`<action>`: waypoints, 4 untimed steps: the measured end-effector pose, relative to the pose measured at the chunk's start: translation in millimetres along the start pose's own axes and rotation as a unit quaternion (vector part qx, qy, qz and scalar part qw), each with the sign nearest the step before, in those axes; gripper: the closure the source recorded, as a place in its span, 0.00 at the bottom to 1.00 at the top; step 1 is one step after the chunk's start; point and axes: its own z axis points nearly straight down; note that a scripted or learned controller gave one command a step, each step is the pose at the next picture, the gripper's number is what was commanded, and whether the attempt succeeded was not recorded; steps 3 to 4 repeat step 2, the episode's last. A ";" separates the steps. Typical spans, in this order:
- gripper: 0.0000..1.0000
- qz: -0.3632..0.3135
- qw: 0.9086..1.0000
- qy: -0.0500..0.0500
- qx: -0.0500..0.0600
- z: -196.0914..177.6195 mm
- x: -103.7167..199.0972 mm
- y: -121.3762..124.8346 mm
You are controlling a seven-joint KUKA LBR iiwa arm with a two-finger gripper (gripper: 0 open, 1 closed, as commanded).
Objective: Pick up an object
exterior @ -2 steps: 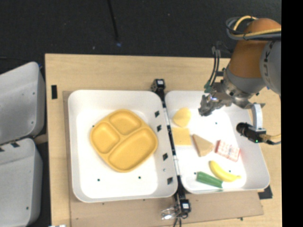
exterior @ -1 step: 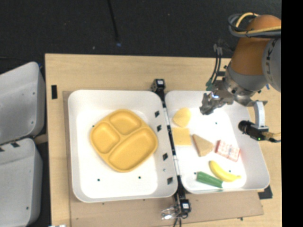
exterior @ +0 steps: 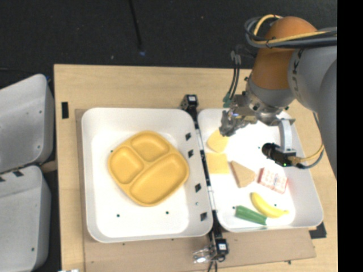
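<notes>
The hand (exterior: 228,126) hangs over the right bin (exterior: 309,194) near its rear left corner, just above a round yellow piece (exterior: 216,143); its grip state cannot be told. A yellow divided plate (exterior: 148,167) sits centrally in the left bin (exterior: 93,208).

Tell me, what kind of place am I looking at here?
Probably a robotics lab bench set up for grasping trials, not a kitchen. A grey and orange arm reaches over two white bins on a wooden bench, and the food looks like toys: a banana and a yellow divided plate.
</notes>
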 end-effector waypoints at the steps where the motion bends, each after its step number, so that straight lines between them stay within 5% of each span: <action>1: 1.00 -0.001 1.000 0.000 -0.001 -0.5 51.0 22.2; 2: 1.00 -0.001 1.000 0.000 -0.001 -2.4 113.3 28.3; 4: 1.00 -0.001 1.000 0.000 -0.001 -2.4 113.3 28.3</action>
